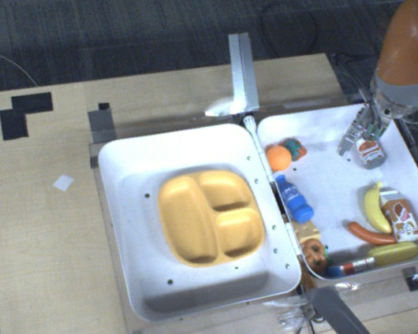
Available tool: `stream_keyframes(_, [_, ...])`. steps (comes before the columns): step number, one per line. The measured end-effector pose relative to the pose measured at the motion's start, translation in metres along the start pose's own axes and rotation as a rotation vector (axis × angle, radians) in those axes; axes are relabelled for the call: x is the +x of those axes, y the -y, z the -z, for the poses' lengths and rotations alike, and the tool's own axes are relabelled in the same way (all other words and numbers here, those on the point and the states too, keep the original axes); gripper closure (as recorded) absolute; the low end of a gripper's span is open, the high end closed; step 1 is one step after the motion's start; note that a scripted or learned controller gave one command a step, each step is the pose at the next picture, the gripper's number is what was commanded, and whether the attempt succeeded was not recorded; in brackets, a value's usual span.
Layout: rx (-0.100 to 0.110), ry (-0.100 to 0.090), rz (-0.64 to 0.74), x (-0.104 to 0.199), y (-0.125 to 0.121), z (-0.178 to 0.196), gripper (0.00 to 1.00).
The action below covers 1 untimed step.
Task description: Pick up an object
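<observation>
My gripper (359, 136) hangs low over the back right of the right bin (321, 122), under the grey wrist with the orange band. A small silvery can with a red and white label (371, 152) sits right below and beside it, touching or nearly touching. The view does not tell me whether the can is gripped. Further left in this bin lie an orange ball (278, 158), a teal object (294, 147) and a blue bottle (295, 200).
The front of the right bin holds a banana (373, 209), a brown labelled bottle (401, 220), a red sausage-shaped thing (369, 234), a yellow marker (394, 252) and a brown ring-shaped piece (313, 250). In the left bin (133, 215) is a yellow divided tray (208, 216).
</observation>
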State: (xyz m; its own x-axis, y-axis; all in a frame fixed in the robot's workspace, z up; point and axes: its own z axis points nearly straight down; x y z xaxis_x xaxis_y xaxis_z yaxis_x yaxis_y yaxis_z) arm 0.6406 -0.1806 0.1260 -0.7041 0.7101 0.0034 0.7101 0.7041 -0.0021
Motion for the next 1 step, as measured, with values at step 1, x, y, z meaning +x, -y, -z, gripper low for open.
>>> stream_keyframes(1, [-0.007, 0.016, 0.350, -0.0098, 0.0261, -0.0367, 1.00])
